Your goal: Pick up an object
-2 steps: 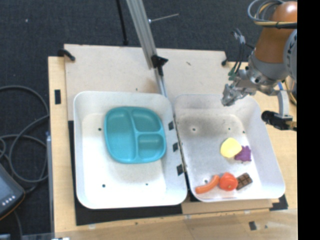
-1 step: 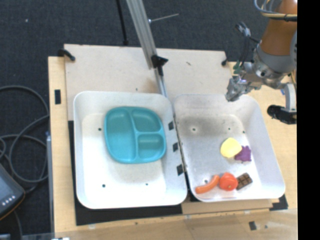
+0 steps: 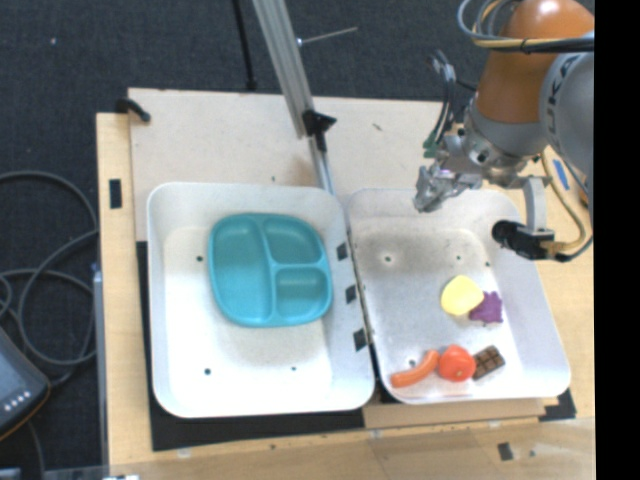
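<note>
I see the left bin, smooth white plastic with rounded corners, holding a teal divided plate with three glossy compartments, lying flat. Right bin, same shallow white shell, scuffed grey in the middle. Along its near edge an orange carrot, tapered, long axis running lower-left to upper-right, thick end touching a round red tomato. Just beside that, a small brown chocolate block. Above them a yellow rounded lemon touching a lumpy purple grape bunch. Gripper is over the right bin's far edge, well apart from the toys, nothing between its fingers; can't tell if they're apart or together.
</note>
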